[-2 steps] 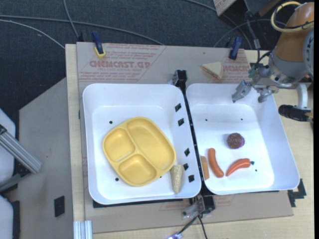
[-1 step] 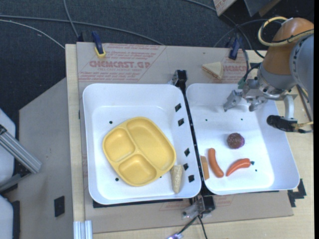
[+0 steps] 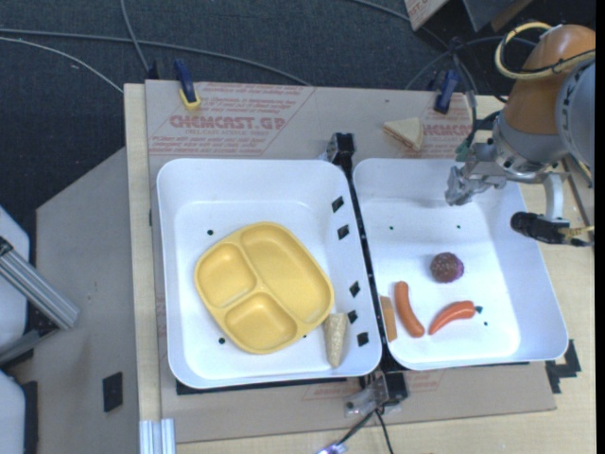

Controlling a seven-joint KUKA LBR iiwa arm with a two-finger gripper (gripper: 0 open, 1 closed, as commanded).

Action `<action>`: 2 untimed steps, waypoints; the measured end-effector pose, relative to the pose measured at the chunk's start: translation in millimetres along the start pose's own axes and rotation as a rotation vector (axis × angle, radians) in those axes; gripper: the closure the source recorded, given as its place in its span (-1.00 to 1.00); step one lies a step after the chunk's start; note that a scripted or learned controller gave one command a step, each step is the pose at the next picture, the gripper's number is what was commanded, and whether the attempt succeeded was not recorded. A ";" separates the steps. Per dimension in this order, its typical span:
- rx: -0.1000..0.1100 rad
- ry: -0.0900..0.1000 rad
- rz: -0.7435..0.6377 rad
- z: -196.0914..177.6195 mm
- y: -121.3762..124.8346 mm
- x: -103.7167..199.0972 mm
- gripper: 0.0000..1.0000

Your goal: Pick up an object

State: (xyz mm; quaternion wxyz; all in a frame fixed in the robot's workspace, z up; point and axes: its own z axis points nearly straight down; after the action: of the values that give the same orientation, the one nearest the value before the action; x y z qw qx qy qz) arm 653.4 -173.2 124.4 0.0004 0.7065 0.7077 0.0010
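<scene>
Bench (image 3: 236,121) with two shallow white bins set side by side and joined along their inner walls by a row of black clips, presumably so that they do not slide apart while the arm works. The left bin (image 3: 180,253) carries a yellow divided tray (image 3: 263,286) lying at a slant, and a pale cone-shaped item (image 3: 336,338) in its near right corner. The right bin (image 3: 520,282) carries the candidate objects for picking, grouped towards its near half and well apart from the arm. The arm (image 3: 544,83), grey with an orange band, enters from the right and hangs over the far edge of this bin; its gripper (image 3: 460,189) points downward above bare bin floor. Nothing is seen in its grasp, but at this slant and scale its degree of opening cannot be told. Objects, in descending size: an orange-red pepper-like piece (image 3: 451,316) with a dark tip; a reddish sausage (image 3: 408,308); a thinner orange stick (image 3: 388,318) just beside it; a dark maroon, rough-surfaced ball (image 3: 447,268). A wedge-shaped sandwich toy (image 3: 405,132) lies on the bench behind the bins.
</scene>
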 end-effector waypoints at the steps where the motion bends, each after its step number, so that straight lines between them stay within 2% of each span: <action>1: -0.005 -0.003 0.001 -65.1 -1.5 -1.4 1.00; 2: -0.003 -0.002 0.001 -89.8 -0.2 -1.6 1.00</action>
State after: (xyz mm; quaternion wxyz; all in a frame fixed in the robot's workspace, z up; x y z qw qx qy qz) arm 653.0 -174.8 214.2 0.0023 0.7068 0.7074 0.0014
